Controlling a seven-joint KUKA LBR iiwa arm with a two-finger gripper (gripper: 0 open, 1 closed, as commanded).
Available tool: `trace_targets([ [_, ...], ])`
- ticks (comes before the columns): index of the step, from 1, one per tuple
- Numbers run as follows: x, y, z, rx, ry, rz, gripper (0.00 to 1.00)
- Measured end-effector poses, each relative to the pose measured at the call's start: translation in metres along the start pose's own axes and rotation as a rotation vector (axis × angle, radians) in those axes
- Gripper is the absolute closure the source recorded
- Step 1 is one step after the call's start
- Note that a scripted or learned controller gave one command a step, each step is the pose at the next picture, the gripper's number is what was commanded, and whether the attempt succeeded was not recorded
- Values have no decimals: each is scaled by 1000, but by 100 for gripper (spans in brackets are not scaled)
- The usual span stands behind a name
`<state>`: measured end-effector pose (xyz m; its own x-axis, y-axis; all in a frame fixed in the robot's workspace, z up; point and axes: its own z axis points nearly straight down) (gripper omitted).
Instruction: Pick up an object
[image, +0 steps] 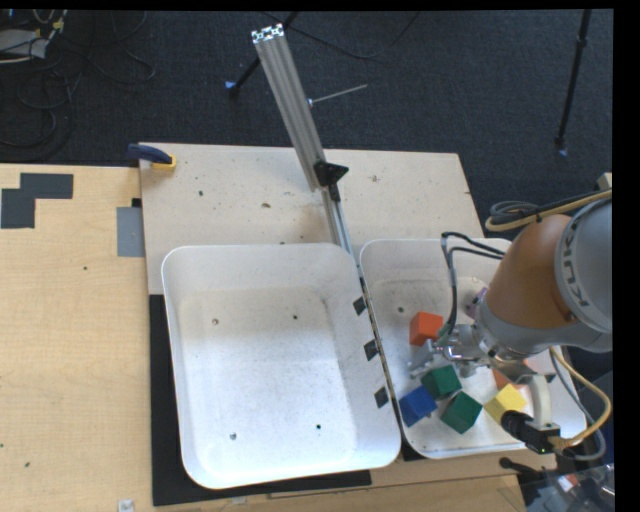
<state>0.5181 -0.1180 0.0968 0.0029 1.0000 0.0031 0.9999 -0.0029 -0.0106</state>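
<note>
Camera view: arm lettering (unreadable)

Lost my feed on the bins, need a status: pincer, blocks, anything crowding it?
Pincer low in right bin, among blocks. Orange block just beside it, green block below. Blue block, second green, yellow crowd close.

One fixed camera looks down at a slant from above the bench, far enough to take in both bins; the arm enters from 3 o'clock.
</note>
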Motion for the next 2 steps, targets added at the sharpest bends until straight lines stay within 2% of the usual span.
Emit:
trace_targets([
  [1,-1,0,4,-8,-2,4,0],
  [2,-2,0,-6,-7,0,13,100],
])
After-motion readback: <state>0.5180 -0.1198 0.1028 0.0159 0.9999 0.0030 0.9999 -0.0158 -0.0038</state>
